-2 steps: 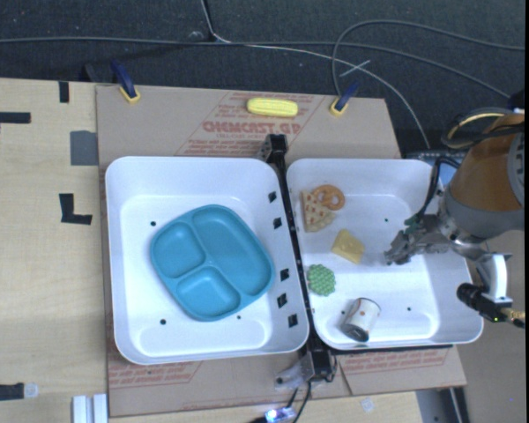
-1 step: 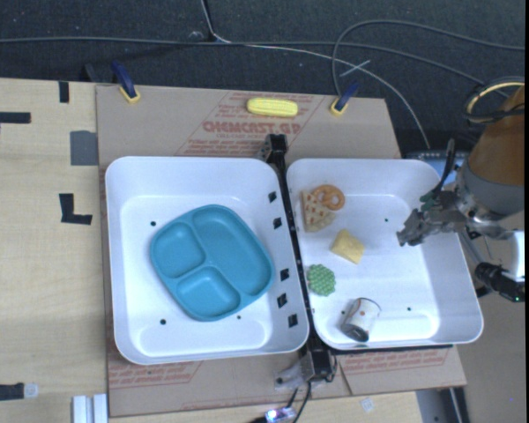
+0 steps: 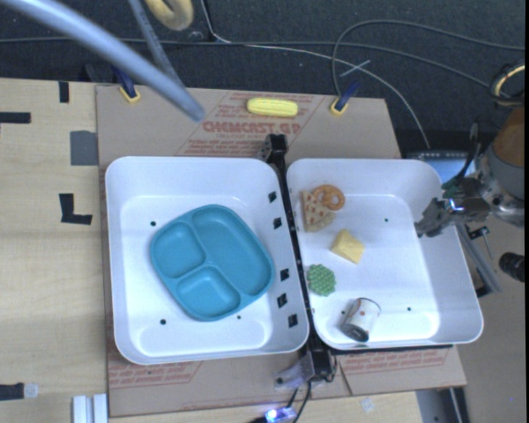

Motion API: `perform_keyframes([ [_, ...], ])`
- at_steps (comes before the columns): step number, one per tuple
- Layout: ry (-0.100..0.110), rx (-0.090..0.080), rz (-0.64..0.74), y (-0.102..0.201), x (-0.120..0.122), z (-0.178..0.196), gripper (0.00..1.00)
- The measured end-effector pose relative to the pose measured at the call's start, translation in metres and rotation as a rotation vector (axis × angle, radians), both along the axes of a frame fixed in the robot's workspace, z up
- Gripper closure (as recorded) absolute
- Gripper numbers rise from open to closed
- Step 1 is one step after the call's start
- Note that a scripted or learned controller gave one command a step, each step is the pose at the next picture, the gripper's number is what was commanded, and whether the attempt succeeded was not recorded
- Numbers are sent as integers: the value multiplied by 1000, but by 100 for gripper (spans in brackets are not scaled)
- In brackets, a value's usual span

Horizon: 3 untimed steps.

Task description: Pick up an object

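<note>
Camera view. Your tool (image 3: 434, 217) sits at the outer rim of the right bin (image 3: 454, 324), low and dark against the white wall; whether it is wide or narrow cannot be told from here, and nothing is seen between it. The grey wrist and orange band rise behind it, off the bin's edge.

Candidates, all inward of the tool, on the bin floor:
- yellow block (image 3: 348, 246): nearest to the tool, standing alone, well apart from its neighbours.
- waffle (image 3: 320, 204): farther in, against the divider wall.
- green ball (image 3: 321, 279): just beside the divider, beyond the block.
- small can (image 3: 360, 318): lying on its side, toward the near wall of the bin.

Across the divider, farthest from the tool, the left bin (image 3: 123, 236) holds a blue tray (image 3: 212, 261). A yellow banana (image 3: 271, 107) lies on the tabletop (image 3: 35, 236) beyond both bins.

Judgement: the step in hand is the approach; no grasp is made yet. You would do best to take the yellow block: it has free floor on every side, so the tool can straddle it. Come over it first, then descend straight, aligning across its flat faces. Avoid the waffle and ball; the divider crowds them. The can may roll.
</note>
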<state>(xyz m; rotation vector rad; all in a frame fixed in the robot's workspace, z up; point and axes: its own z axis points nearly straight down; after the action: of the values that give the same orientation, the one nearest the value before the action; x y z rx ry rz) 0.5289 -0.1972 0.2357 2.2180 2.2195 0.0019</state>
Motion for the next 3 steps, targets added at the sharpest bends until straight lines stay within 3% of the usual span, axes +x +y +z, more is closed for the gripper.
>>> perform_keyframes([
  [1,-1,0,2,6,3,45,100],
  [3,4,2,6,110,15,37,100],
])
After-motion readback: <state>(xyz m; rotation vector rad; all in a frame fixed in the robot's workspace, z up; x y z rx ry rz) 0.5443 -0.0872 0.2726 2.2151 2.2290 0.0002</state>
